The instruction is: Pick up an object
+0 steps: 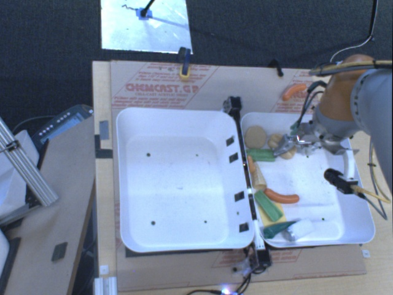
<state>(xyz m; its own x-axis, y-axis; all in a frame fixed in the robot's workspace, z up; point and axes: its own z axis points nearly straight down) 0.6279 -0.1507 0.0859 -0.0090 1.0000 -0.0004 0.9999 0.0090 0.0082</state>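
Hand (287,147) among two green items (263,155)

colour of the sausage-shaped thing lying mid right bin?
Orange sausage, lying on the white right bin floor; camera view.

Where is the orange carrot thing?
The orange carrot lies in the right bin, near its middle, just right of the green block by the divider.
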